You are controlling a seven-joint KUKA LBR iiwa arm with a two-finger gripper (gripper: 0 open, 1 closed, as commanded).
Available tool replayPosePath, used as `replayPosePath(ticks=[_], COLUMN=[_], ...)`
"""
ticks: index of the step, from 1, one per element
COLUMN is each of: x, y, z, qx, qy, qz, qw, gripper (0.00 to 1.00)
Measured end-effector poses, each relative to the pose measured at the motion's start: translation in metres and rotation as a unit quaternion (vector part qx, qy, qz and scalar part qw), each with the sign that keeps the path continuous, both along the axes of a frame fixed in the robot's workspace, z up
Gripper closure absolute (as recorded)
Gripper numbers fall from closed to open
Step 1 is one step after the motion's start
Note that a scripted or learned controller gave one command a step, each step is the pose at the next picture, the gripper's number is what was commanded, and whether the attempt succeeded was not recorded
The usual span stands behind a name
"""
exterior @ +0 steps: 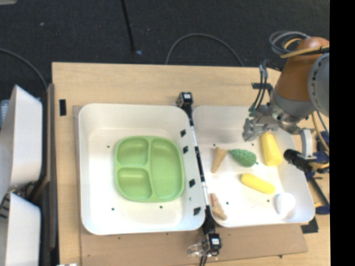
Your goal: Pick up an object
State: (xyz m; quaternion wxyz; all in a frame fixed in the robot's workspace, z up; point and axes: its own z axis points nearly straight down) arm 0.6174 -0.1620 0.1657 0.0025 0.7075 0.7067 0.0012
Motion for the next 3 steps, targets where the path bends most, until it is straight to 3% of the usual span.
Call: replayPosePath(ticks=[2,3], x=[-0.001,-0.006], y=[-0.006,0.044], z=[0.069,0.062], qx=[0.0002,0.0006], qy=[0.000,0.002], qz=[0.001,0.003], qw=[1.0000,1.0000], gripper=[1.00,1.00])
